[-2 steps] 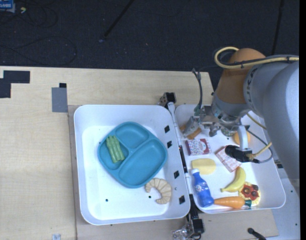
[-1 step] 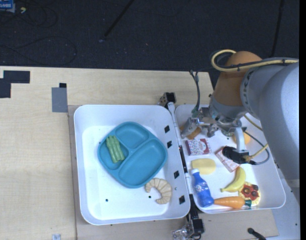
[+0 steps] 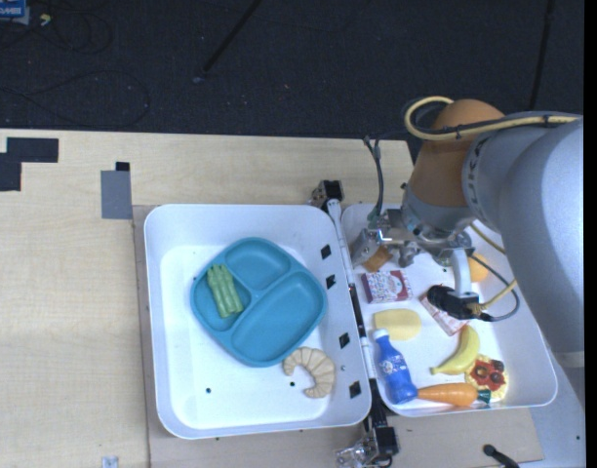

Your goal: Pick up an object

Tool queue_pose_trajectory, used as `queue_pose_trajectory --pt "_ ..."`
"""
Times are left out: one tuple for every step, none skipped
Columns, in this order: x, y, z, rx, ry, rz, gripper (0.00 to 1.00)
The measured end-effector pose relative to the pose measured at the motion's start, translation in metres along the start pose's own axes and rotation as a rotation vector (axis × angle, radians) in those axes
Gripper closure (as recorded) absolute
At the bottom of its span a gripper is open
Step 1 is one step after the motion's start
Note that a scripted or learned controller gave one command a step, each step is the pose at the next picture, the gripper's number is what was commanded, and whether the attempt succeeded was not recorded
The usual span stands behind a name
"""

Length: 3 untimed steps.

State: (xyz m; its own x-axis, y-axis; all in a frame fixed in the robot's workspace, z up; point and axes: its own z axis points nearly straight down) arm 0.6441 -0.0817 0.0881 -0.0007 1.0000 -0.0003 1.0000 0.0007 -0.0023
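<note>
Glossy plastic plate (image 3: 264, 305), matt wooden bench (image 3: 55, 310)

Colours here: grey arm (image 3: 533, 213) with an orange band (image 3: 445, 164) sitting right above the gripper (image 3: 408, 247). 2 white bins: the left one (image 3: 172, 359) has a blue divided plate (image 3: 264, 305) with green beans (image 3: 223, 291) and a tan croissant (image 3: 311, 370). Just below the gripper there's a red-and-white packet (image 3: 384, 286), then a pale yellow block (image 3: 397, 324), a blue bottle with a white cap (image 3: 392, 364), a yellow banana (image 3: 458, 352) and an orange carrot (image 3: 445, 394).
</note>
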Motion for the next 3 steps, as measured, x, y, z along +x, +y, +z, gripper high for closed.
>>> queue_pose_trajectory --pt "-0.0014 0.0001 0.0002 0.000 0.001 0.000 0.00" --pt "-0.0014 0.0001 0.0002 0.000 0.001 0.001 0.00" --pt "-0.0006 0.0001 0.0001 0.000 0.001 0.000 0.00"
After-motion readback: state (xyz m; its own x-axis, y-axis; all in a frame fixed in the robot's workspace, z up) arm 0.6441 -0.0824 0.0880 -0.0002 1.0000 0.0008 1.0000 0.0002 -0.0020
